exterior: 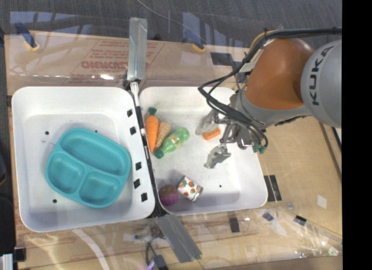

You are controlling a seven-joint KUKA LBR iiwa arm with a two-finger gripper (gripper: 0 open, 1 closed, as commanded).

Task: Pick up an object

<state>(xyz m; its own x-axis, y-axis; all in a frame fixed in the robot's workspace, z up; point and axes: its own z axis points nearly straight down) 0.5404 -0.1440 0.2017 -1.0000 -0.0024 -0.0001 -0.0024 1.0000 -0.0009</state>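
Bench w/ two white bins side by side; left bin holds a teal divided plate, right bin holds the rest. Gripper hangs over the right bin, fingers spread apart w/ nothing between them; a small orange piece lies just beside the upper finger. Well away from the fingers toward the bin divider: carrot, cone, green bottle; patterned cup and purple item sit near the front wall.

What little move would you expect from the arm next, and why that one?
Probably a short drop straight down, then closing. The gripper hangs open over the right bin, with a small orange piece lying by its upper finger and nothing between the fingers yet. That piece looks like the nearest thing to grab.
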